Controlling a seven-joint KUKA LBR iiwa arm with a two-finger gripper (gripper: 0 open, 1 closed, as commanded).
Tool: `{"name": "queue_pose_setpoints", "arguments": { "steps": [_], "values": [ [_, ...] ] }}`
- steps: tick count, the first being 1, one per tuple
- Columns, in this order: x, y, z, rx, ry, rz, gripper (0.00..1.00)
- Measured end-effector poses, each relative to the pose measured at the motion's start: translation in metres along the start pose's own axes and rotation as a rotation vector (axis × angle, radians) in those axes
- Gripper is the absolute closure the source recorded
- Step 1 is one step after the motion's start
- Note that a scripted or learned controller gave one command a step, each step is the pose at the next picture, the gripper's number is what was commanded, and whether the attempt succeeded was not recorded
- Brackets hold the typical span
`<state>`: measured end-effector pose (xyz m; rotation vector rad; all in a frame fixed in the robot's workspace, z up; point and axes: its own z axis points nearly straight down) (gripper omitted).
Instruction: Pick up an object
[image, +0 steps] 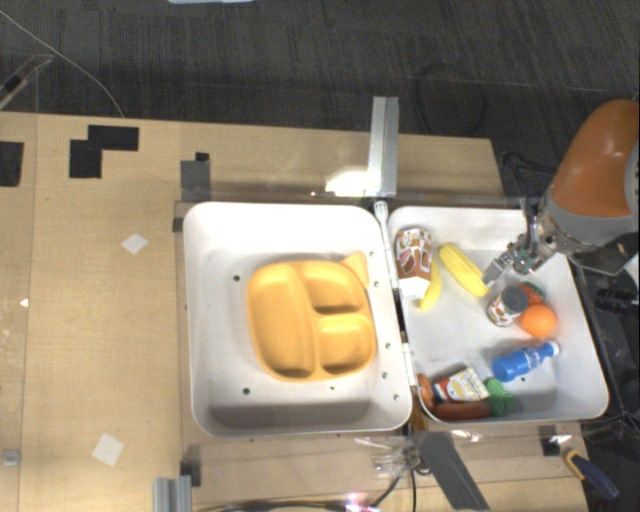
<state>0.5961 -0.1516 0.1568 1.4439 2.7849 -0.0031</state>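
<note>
The left bin (200, 330) is shallow moulded white plastic with rounded corners and small dark holes in its floor. It holds a yellow compartment tray (310, 318), glossy and rounded, with one long section on the left and two smaller ones on the right; the tray lies tilted, its upper right corner near the bin's dividing wall.

The right bin (580, 385), of the same white plastic, holds the loose objects. A small printed can (412, 250) in red and brown lies against the upper left wall. Beside it lie a ridged yellow corn cob (463, 268) and a smooth yellow banana (431, 291). Further right, a small cylindrical jar with a dark lid (505, 305) sits just beside a smooth orange ball (538, 320). Below these, a blue bottle with a white cap (523, 362) lies on its side. Along the lower wall lie a red-labelled sauce bottle (457, 386), a dark red sausage-like piece (455, 408) and a small green item (500, 403), bunched closely together.

The gripper (510, 262), bare metal, hangs over the upper right part of the right bin, just above the jar and just right of the corn cob. Its two fingers appear spread, with nothing between them. The orange band (598, 170) bulks behind it.

The bench (90, 330) is pale wood-grain board bearing black tape shapes and pale squares. Dark carpet lies beyond it.
</note>
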Motion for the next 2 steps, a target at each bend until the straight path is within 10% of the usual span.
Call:
{"name": "queue_pose_setpoints", "arguments": {
  "steps": [2],
  "values": [
    [0.001, 0.010, -0.027, -0.017, -0.012, -0.013, 1.00]
  ]
}}
